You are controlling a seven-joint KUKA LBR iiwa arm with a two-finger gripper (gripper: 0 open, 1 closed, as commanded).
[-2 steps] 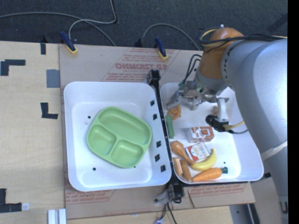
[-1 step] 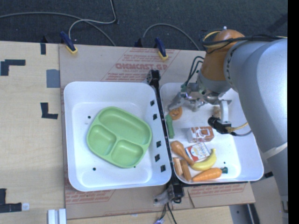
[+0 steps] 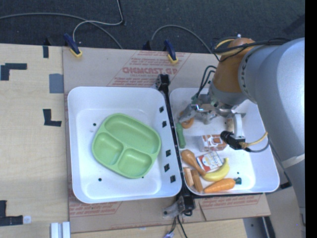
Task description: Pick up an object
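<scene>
Toys crowd the right bin's (image 3: 257, 182) near edge beneath my gripper (image 3: 200, 110), grasp unreadable; the light, stiff, slick banana (image 3: 219, 171) suits a mid-body pinch.

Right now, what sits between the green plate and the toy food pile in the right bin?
In the camera view, between the green plate and the toy food pile run the two bins' adjoining white walls with a black divider strip.

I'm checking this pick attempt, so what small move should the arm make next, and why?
Probably a short shift toward the near end of the right bin. The gripper sits low at the bin's far left, beside a small orange piece, while the banana, carrot and packets lie nearer.
</scene>
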